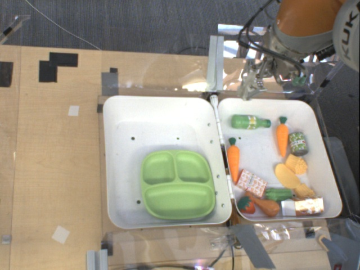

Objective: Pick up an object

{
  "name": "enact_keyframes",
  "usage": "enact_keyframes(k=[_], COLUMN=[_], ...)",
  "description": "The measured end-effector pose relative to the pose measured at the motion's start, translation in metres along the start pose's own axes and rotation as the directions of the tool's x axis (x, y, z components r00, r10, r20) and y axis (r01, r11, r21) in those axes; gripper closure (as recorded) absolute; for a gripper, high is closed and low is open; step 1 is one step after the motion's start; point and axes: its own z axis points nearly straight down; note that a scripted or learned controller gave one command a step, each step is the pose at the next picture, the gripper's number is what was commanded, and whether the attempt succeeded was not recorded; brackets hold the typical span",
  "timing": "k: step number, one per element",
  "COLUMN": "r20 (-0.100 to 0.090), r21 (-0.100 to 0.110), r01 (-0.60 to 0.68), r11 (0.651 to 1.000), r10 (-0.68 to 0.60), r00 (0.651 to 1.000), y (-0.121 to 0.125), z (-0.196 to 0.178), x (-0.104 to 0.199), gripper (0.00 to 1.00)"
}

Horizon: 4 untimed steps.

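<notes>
Green bottle (251, 122) in right bin (320, 122) — below the arm; jaws' state unclear

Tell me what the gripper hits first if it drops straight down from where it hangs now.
Probably the far rim of the right white bin, or bare bin floor just inside it. The gripper hangs over that edge, with the green plastic bottle lying a little nearer the camera. Depth is unclear from this slanted view.

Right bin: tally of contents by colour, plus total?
Right bin, some calls rough:
Orange, carrots: 2
Green, bottle, can, vegetable: 3
Yellow pieces: 3
Red/white box, packet: 2
Red item: 1
Brown item: 1
Total: 12
</notes>
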Motion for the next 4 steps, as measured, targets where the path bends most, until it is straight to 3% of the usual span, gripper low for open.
enact_keyframes(k=[1, 2, 4], r20=[-0.002, -0.010, 0.014], r21=[0.006, 0.005, 0.013], r01=[0.157, 0.132, 0.144], r11=[0.988, 0.991, 0.990], r10=[-0.157, -0.132, -0.144], r00=[0.988, 0.991, 0.989], y=[-0.055, -0.114, -0.108], z=[-0.023, 0.015, -0.013], x=[0.010, 0.102, 0.093], gripper=[1.00, 1.00, 1.00])
